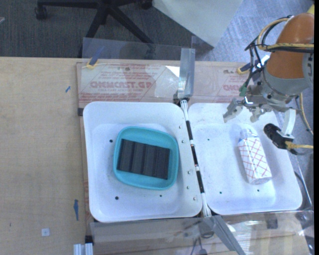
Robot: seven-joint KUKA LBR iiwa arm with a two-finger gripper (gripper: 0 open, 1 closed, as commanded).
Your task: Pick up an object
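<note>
Wooden desk (35, 149) takes up most of what we're looking at, light tan, with a few small blue marks on it, and dark carpet behind it where the legs of an office chair (107, 15) poke in at the top. On the desk we've got two shallow white bins side by side, touching along a middle seam.

In the left bin (99, 199) sits a teal tray (146, 158), roughly in the middle, turned a little askew, with a dark grey ribbed block lying flat inside it.

In the right bin (219, 189) we see a white packet with a red criss-cross pattern (254, 158), lying flat toward the right-hand side of the bin, long axis running front to back and slightly tilted. Nothing is touching it as far as we can see.

Over the far part of the right bin hangs the gripper (243, 113), coming in from the right under the arm's orange band (294, 42) and a tangle of cables. Its fingers (232, 110) look spread apart, with nothing between them. It sits just beyond the packet's far end, near it but apart.

Behind the bins we spot a clear panel with faded red lettering (124, 84) and a grey metal upright (186, 74) standing right at the seam between the bins.
</note>
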